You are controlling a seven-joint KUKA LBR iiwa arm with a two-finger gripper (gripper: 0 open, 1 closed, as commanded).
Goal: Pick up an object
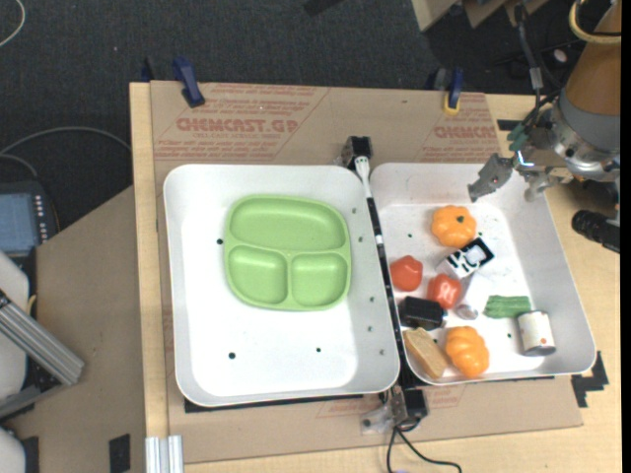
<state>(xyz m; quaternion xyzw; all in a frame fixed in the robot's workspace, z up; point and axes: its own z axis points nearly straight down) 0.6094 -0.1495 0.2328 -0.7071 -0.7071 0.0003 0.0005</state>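
In the camera view, you see the gripper [510, 177] hanging over the far edge of the right bin [562, 264], its two fingers spread apart with nothing between them. Nearest to it in that bin lies an orange pumpkin [454, 225], just beside a black-and-white tag [469, 256]. Toward the middle sit a red pepper [405, 273] and a red piece [445, 290], touching a black block [422, 312]. Along the near side you find a bread slice [424, 353], a second pumpkin [466, 350], a green piece [507, 306] and a white can [535, 331]. The left bin [197, 343] holds a green divided plate [288, 252].
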